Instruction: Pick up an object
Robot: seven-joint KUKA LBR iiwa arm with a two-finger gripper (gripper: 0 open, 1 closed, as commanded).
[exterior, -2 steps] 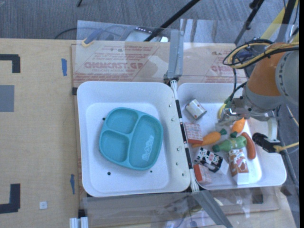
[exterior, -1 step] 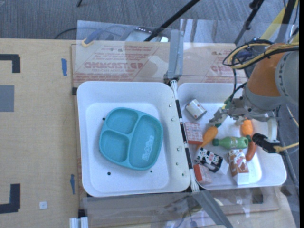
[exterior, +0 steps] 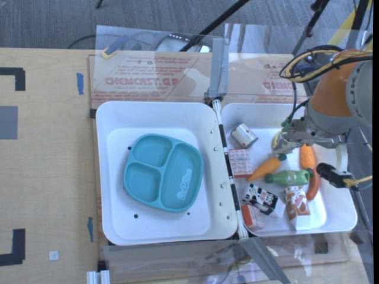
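White plastic, the right bin (exterior: pixel 340 218) holds the clutter, and at its near edge lie a small carton (exterior: pixel 298 202) and a black-and-white spotted packet (exterior: pixel 260 198), with a red wrapper (exterior: pixel 249 216) tucked by the divider. Just behind them a green bottle (exterior: pixel 291 177) lies on its side, long axis running left to right, flanked by an orange carrot (exterior: pixel 265 168) pointing toward the left bin (exterior: pixel 112 123) and a second carrot (exterior: pixel 307 158) lying nearly front to back. A red-and-white sachet (exterior: pixel 240 161) and a grey block (exterior: pixel 243 135) sit further left and back. The jaws (exterior: pixel 286 144) hang over the back of this bin, low, just behind the carrots; whether they are apart or together I cannot tell. My guess is the nearest candidate is the first carrot, which lies just forward and left of the jaws, its tip slanting away. A blue divided plate (exterior: pixel 163 172) fills the left bin on the wooden surface (exterior: pixel 41 176)
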